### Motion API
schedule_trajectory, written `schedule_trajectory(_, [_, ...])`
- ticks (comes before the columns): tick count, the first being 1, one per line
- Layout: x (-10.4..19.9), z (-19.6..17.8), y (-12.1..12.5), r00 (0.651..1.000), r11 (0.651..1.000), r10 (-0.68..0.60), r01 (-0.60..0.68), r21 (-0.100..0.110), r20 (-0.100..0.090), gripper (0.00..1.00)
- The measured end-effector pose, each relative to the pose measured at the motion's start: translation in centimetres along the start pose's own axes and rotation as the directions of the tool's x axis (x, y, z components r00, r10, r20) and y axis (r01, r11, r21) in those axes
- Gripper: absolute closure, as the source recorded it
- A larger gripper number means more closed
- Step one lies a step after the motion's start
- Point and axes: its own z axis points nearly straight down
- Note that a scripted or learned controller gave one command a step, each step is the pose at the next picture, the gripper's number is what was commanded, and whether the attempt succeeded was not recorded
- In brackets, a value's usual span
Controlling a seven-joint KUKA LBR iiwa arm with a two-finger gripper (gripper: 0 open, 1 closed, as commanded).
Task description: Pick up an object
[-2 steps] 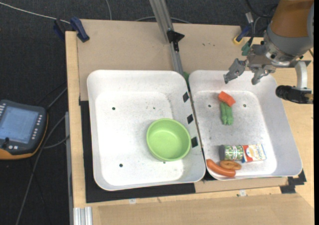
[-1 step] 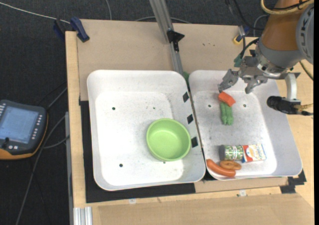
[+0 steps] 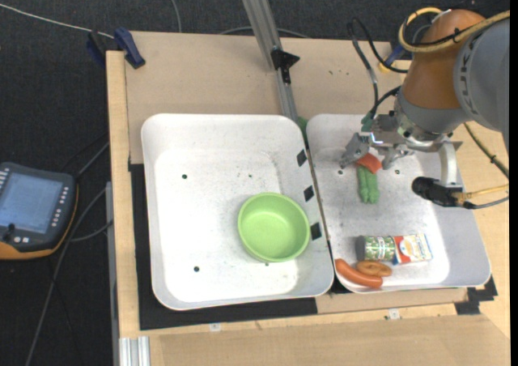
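Camera view is taking in the whole wooden bench, and the two white bins are sitting side by side on it. The left bin is carrying a lime-green bowl toward its near right corner. The right bin is carrying the rest of the clutter.

The grey arm with its orange band is reaching in from the right and hanging over the far end of the right bin. Its gripper is pointing down with the jaws spread wide, one finger splayed left and the other to the right, and nothing is sitting between them.

Right under the gripper a toy carrot is lying lengthwise, green leafy part toward the near side, orange-red tip just beneath the fingers; whether they are touching it, I can't say.

Down at the near edge, a small printed carton is lying on its side, and a hot dog toy is lying just in front of it.
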Motion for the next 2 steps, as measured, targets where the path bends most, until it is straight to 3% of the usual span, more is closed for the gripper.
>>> schedule_trajectory(1, [0.0,4.6,0.2,1.000,1.000,0.000,0.000,-0.009,0.001,0.00])
schedule_trajectory(2, [-0.1,3.3,0.3,1.000,1.000,0.001,-0.001,-0.014,0.003,1.00])
